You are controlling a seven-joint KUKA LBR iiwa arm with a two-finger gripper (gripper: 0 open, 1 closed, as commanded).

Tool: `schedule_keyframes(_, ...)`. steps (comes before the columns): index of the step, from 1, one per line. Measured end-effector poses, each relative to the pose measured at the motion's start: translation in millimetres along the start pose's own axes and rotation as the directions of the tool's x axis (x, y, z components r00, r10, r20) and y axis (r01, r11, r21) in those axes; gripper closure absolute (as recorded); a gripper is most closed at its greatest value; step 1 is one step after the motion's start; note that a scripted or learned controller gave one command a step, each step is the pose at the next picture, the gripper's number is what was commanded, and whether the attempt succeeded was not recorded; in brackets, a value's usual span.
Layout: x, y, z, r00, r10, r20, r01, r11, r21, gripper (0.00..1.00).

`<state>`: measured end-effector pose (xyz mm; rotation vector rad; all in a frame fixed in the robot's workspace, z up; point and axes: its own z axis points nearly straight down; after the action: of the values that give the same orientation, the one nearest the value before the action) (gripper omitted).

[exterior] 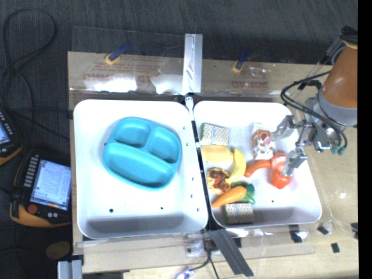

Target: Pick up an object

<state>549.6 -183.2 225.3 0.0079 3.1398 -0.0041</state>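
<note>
We are hovering our spread-apart fingers (290,141) over the right-hand shallow white plastic bin (308,211). Just left of the lower finger, the small glossy red toy tomato (279,178) is sitting; it looks light, rigid and slippery, so we should grip across its middle. Its upper edge is hiding behind that finger.

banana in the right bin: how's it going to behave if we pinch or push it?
The banana looks like smooth moulded toy plastic, so probably stiff, light and a bit slippery. Its curved shape may let it pivot or slide out of a pinch. It rests against the carrot and other toys, so a push would likely shift them too.
</note>
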Motion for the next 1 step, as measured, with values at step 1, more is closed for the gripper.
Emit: schedule_keyframes(1,-24.3,-2.1,103.0,0.945,0.324,0.036,-0.324,0.946,-0.002,0.0)
